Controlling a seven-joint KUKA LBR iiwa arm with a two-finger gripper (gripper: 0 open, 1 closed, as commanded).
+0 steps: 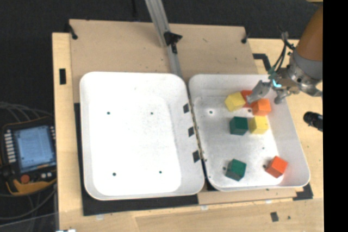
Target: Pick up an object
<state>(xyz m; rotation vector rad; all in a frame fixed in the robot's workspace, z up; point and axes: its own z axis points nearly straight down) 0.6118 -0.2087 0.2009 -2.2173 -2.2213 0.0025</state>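
Observation:
The right bin point(288, 141) holds several small blocks. Near its far side a yellow block point(235, 101), a red block point(247, 95) and an orange block point(262, 106) sit close together. A green block point(238, 125) and a second yellow block point(259, 124) lie just in front of them. Another green block point(235, 169) and an orange block point(276, 166) rest near the front wall. My gripper point(270, 93) hangs over the bin's far right, just above the orange and red blocks. It is open, and I see nothing held between its fingers.
The left bin point(92, 117) lies beside the right one, with a hinge strip between them. A slanted metal rail point(155, 5) rises behind the bins. A handheld pendant point(30, 149) sits off the bench at the left.

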